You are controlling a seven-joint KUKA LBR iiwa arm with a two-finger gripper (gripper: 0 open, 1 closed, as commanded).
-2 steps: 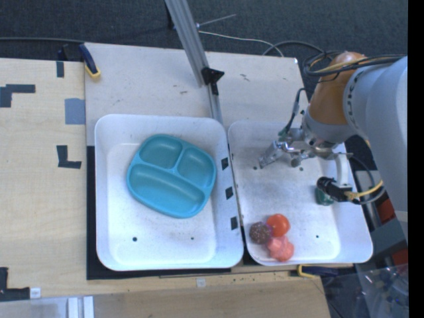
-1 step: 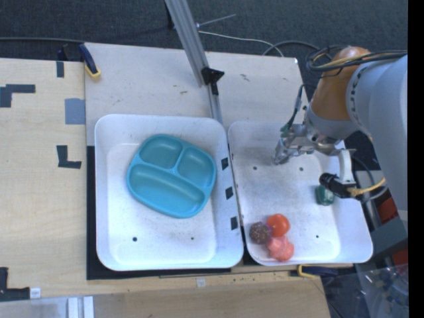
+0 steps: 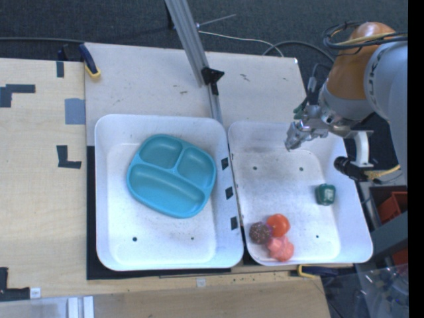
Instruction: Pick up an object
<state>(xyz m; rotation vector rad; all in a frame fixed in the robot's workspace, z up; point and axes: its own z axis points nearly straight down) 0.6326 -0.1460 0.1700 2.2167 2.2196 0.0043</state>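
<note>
The bench [image 3: 40, 177] fills the frame, pale wood with grey tape marks at left. On it sit two white bins: the left bin [image 3: 109, 244] holds a blue sectioned plate [image 3: 171, 175] at centre frame. The right bin [image 3: 351, 244] holds a small green cup [image 3: 325, 194] at its right side and, near its lower edge, a tight cluster of a red ball [image 3: 278, 224], a pink lump [image 3: 281, 249] and a dark speckled ball [image 3: 260, 232]. No readable writing anywhere. The arm [image 3: 368, 65] reaches in at upper right; its gripper [image 3: 295, 138] hangs over the right bin's upper part, grasping nothing; how far apart its tips stand I cannot tell.
</note>
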